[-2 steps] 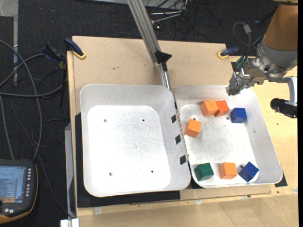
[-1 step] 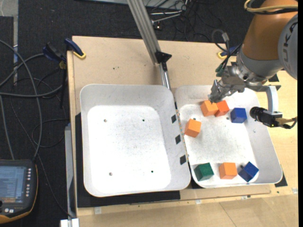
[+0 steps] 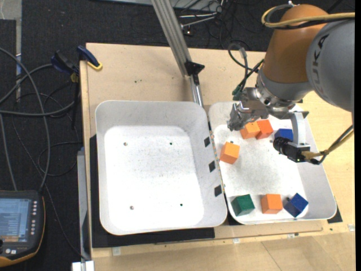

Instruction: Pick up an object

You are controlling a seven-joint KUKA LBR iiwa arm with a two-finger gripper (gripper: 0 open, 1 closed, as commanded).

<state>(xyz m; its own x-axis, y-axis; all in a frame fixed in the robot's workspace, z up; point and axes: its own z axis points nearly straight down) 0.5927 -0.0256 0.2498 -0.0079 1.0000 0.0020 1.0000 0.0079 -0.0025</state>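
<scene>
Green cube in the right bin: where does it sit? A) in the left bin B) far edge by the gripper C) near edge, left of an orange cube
C: the green cube lies along the near edge of the right bin, with an orange cube to its right.

The grey arm (image 3: 333,55) comes in from the upper right of the camera view and bends downward toward the left. Its orange band (image 3: 290,44) sits above the wrist, with a thin cable curving over the top of it. Below the band, the metal wrist section narrows to the dark pincer (image 3: 240,118), which points down and slightly to the left.
</scene>
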